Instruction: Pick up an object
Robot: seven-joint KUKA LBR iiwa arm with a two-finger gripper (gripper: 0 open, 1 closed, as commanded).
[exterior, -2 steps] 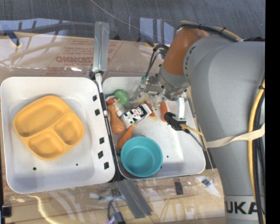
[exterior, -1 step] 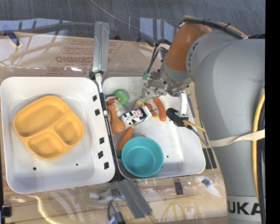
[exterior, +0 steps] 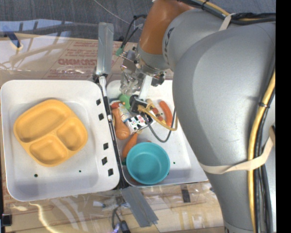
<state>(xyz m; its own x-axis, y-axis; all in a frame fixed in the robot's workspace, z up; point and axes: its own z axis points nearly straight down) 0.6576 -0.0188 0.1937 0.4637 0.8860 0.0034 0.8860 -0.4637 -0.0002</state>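
On the left, the left bin (exterior: pixel 9 144) held a yellow divided plate (exterior: pixel 51 131), well apart from the arm and seemingly not the target of this reach. Across the divider, the right bin (exterior: pixel 186 152) carried a crowded cluster: an orange carrot-like piece (exterior: pixel 120 124) lay along the divider with its long axis running roughly up and down the view, a teal bowl (exterior: pixel 147 162) sat at the near end, and a second orange piece (exterior: pixel 166 111) lay further right, also lengthwise. Between them was a small white and dark item (exterior: pixel 137 123), too cluttered to name. The gripper (exterior: pixel 136 89) hung over the far end of this bin, so the cluster lay just below and toward the near side of it, the carrot-like piece slightly left. Whether the jaws were spread or pressed together could not be told, since the wrist and cabling hid them. Nothing could be seen pinched there, so the pick looked not yet made.
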